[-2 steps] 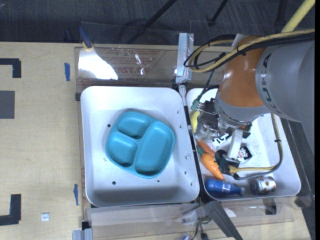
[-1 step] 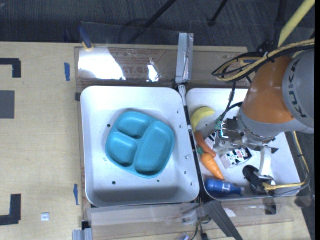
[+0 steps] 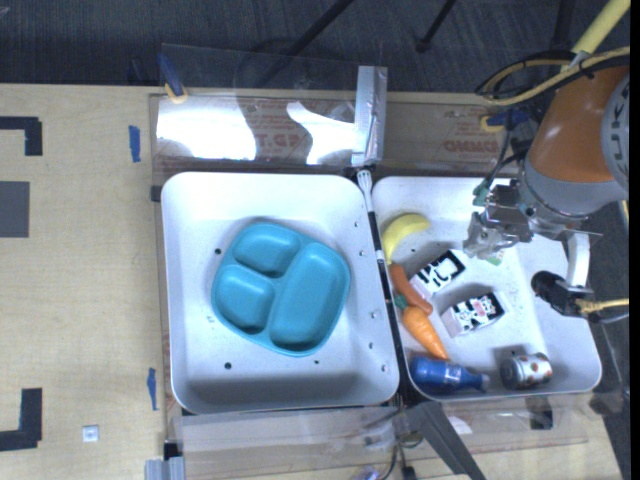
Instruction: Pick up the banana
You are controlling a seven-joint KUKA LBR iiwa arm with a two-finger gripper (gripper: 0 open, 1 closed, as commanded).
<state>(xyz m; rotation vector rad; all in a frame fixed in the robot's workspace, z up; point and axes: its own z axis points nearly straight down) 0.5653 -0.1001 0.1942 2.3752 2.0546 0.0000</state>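
Note:
A yellow banana [image 3: 403, 232] lies in the right bin [image 3: 575, 363], close to the bin's left wall near the back. My gripper [image 3: 490, 238] hangs over the same bin, to the right of the banana and apart from it. It is above a black-and-white box [image 3: 440, 269]. Nothing shows between the fingers, whose spread I cannot make out.
The right bin also holds two orange carrots [image 3: 422, 326], a second black-and-white carton [image 3: 474, 311], a blue bottle [image 3: 447, 374] and a small can [image 3: 526, 368]. A blue divided tray [image 3: 281, 284] sits in the left bin [image 3: 190, 348]. A black cable end [image 3: 556, 293] hangs at the right.

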